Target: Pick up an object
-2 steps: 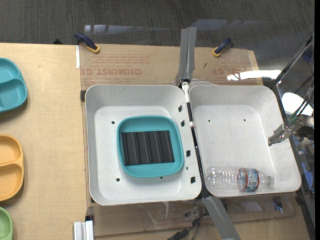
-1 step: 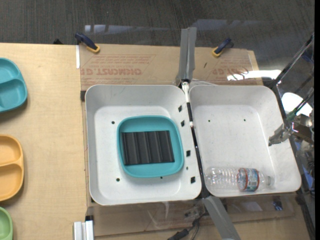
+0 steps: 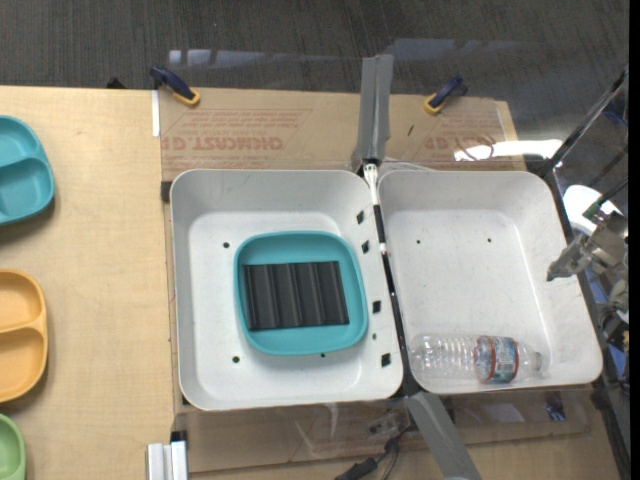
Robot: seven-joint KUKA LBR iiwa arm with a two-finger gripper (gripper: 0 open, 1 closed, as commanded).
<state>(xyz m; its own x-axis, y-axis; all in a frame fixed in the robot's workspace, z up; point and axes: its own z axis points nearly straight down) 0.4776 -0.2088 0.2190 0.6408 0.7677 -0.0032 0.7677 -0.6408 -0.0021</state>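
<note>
A clear plastic water bottle [image 3: 478,357] with a red and blue label lies on its side along the front wall of the right bin [image 3: 470,208]. In the left bin [image 3: 200,268] sits a teal tray [image 3: 300,293] with a dark ribbed insert. My gripper [image 3: 568,264] hangs over the right rim of the right bin, well up and to the right of the bottle and not touching it. Nothing shows between its tips.
On the wooden table to the left lie a teal divided plate [image 3: 20,183], an orange plate [image 3: 18,333] and a green one [image 3: 8,448]. Two clamps [image 3: 178,88] [image 3: 442,95] pin the cardboard behind the bins. A grey divider strip [image 3: 375,108] runs between the bins.
</note>
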